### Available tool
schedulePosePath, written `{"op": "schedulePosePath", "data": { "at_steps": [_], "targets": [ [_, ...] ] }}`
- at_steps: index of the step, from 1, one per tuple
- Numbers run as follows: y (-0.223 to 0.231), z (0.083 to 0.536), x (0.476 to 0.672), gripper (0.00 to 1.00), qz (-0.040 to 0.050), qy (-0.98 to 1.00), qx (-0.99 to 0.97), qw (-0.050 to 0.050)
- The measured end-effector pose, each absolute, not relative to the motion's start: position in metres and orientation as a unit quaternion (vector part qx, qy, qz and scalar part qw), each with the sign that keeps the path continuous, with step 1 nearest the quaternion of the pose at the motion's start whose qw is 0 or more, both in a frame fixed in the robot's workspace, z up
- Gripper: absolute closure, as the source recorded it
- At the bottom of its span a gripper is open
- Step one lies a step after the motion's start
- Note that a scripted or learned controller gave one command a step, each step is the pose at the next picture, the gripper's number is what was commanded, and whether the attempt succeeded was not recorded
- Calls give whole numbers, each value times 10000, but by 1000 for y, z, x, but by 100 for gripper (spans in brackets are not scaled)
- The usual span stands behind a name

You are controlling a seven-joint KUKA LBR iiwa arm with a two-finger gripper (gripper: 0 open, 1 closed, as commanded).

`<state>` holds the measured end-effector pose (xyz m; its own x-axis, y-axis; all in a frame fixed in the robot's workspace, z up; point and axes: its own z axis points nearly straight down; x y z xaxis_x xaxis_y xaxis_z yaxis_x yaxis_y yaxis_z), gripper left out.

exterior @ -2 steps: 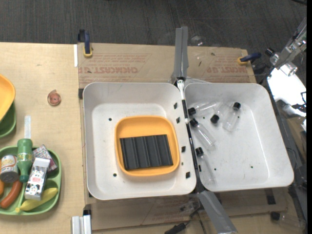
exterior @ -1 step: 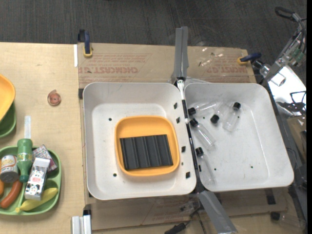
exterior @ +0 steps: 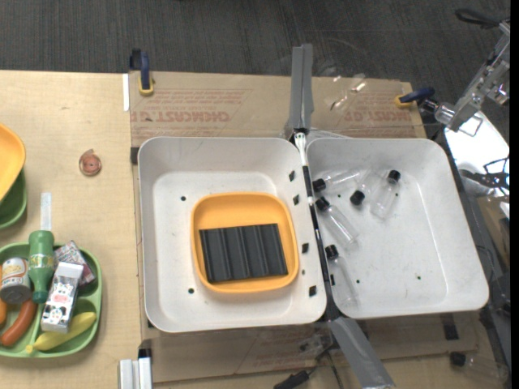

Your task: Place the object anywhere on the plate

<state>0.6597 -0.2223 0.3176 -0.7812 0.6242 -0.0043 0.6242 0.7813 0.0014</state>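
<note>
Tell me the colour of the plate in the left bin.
Orange-yellow plate, seen in the camera view, bearing a dark ribbed object.

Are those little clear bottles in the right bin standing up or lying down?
Lying down: the bottles rest on their sides in the right bin, black caps pointing sideways.

Left bin (exterior: pixel 162 298) – matt white plastic; its plate (exterior: pixel 243 209) is smooth orange plastic w/ a ribbed matt black slab (exterior: pixel 242 252). Right bin (exterior: pixel 454 282), at 3 o'clock – clear glossy plastic vials (exterior: pixel 385 194), black caps. Cardboard (exterior: pixel 211 108) at 12, rough brown.
</note>
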Motion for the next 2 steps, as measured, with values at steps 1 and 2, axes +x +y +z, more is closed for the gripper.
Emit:
{"op": "schedulePosePath", "data": {
  "at_steps": [1, 2],
  "targets": [
    [-222, 361, 652, 100, -1, 9720, 2350, 27],
    [-222, 314, 649, 100, 2, 9843, 1767, 12]
  ]
}}
